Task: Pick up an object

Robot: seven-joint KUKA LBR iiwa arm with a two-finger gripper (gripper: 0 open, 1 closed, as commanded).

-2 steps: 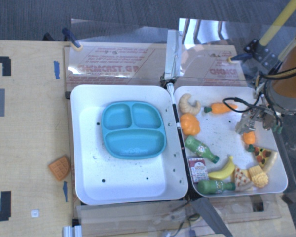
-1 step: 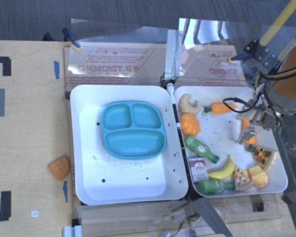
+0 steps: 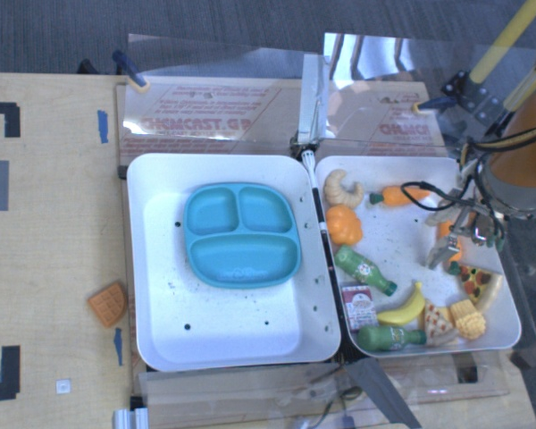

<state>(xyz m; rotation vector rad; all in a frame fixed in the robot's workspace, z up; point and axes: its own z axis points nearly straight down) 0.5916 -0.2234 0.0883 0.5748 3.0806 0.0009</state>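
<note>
Hand [image 3: 447,253] poised low over the right bin [image 3: 509,329], near its right wall; I cannot tell whether it is released or clenched. From where I steer, the nearest candidate is the pizza slice [image 3: 476,281], just below and to the right of it, lying aslant. A banana [image 3: 406,308] and corn cob [image 3: 467,318] sit further toward the front, a carrot [image 3: 395,197] behind. The blue plate [image 3: 242,236] fills the left bin, well apart.

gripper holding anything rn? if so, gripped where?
Nothing seen held. The gripper hangs over the right bin near the pizza slice; no object shows between its fingers.
</note>
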